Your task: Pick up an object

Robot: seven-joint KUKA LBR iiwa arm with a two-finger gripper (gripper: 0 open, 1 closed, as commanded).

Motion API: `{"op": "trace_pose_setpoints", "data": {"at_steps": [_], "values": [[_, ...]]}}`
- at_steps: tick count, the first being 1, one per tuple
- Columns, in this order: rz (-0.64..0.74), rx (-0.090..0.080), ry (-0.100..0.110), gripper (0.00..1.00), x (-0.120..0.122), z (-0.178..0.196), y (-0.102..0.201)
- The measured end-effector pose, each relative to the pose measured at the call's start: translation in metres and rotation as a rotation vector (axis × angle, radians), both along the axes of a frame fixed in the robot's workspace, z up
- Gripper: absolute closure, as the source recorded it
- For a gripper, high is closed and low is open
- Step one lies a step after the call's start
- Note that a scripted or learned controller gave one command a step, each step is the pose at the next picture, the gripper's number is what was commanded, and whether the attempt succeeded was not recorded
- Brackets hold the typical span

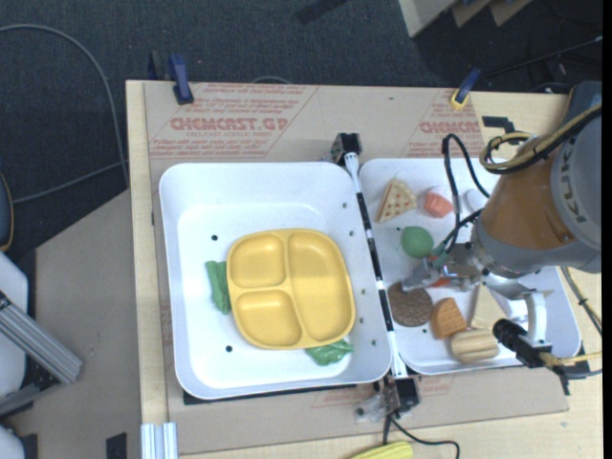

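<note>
The gripper (432, 277) hangs low among crowded toy food in the right bin (572, 325); whether anything is held cannot be told, and the brown cookie (411, 306) or the green ball (416, 240) could be knocked aside.

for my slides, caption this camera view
Arm's gripper low over toy food in right bin; yellow plate in left bin.

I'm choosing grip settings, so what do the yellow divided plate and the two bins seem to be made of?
The yellow divided plate looks like moulded plastic: uniform colour, rounded compartment ridges, soft satin sheen. The left bin and the right bin look like thin formed white plastic, smooth and slightly glossy, with rounded corners and rolled rims; that is only a guess from their look.
</note>
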State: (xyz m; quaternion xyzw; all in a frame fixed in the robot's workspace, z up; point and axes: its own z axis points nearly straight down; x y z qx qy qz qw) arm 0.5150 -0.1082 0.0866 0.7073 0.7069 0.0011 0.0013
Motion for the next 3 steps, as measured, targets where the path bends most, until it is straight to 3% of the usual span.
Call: {"op": "trace_pose_setpoints", "data": {"at_steps": [2,3], "values": [[0.000,0.000,-0.001,0.00,0.028,0.000,0.012],[0.001,0.000,-0.004,1.00,0.028,0.010,0.013]]}}
